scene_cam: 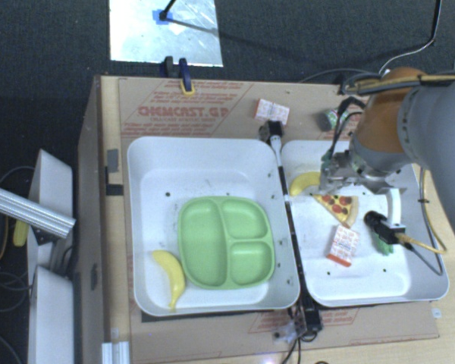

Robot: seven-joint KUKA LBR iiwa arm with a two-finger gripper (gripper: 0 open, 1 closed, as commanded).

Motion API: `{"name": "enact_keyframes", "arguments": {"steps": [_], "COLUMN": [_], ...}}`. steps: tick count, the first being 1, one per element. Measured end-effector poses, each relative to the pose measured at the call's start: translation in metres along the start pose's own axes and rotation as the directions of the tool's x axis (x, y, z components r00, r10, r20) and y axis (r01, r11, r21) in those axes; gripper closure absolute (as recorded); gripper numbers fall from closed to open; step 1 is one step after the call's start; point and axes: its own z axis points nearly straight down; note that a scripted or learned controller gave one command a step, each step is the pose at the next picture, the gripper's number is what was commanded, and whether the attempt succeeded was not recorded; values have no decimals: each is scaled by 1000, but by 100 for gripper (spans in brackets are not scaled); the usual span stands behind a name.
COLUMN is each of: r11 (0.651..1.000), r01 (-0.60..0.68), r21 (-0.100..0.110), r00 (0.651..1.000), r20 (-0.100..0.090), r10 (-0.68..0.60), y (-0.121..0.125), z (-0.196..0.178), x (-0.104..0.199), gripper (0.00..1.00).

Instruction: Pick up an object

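My gripper (335,182) reaches into the right bin (425,279) near its far left part. It hangs between a yellow banana (303,182) on its left and a pizza slice toy (340,206) just below it. I cannot tell whether it touches either one. A red and white packet (343,246) lies nearer the front of the same bin. A small green object (384,243) sits to the right of the packet.
The left bin (148,203) holds a green divided plate (226,241) with a second banana (171,276) at its front left. A small white carton (272,111) lies on the cardboard behind the bins. The arm (409,120) covers the right bin's far right corner.
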Motion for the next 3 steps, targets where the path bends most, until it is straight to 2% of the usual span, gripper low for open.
{"name": "enact_keyframes", "arguments": {"steps": [1, 2, 3], "r11": [1000, 1000, 1000], "r01": [-1, 0, -1], "r21": [18, 18, 21], "r00": [1000, 1000, 1000], "r20": [-7, -8, -9], "r10": [1, 1, 2], "y": [-7, -7, -90], "z": [-15, -15, 17], "x": [-50, -49, -35], "gripper": [100, 0, 0]}}
